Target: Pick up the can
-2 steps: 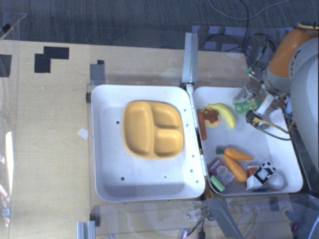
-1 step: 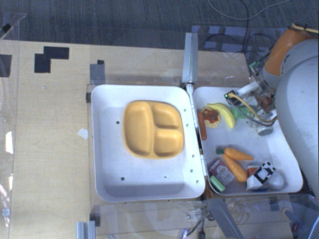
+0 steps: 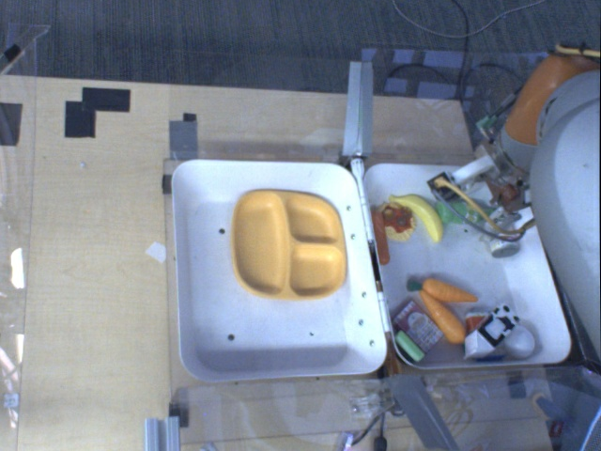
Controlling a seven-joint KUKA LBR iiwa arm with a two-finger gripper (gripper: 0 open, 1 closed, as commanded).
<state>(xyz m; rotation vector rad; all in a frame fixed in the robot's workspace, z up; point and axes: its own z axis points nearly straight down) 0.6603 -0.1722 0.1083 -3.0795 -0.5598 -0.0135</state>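
Grey arm reaches from right; claw point(image 3: 488, 216) low over right bin point(image 3: 526, 294) (finger state unclear).

A yellow divided tray point(image 3: 288, 243) lies in the left bin point(image 3: 202, 346); a banana point(image 3: 422, 216) and two carrots point(image 3: 445, 306) lie in the right bin point(image 3: 547, 280).

You will find no legible text, number or brand anywhere on the bench. The small dark packet point(image 3: 418, 324) at the near edge of the right bin point(image 3: 526, 280) carries a reddish label, but its print is too small and blurred for you to read. The white carton point(image 3: 491, 332) beside it has black patches, not letters. The black tape pieces point(image 3: 94, 109) on the bench are plain.
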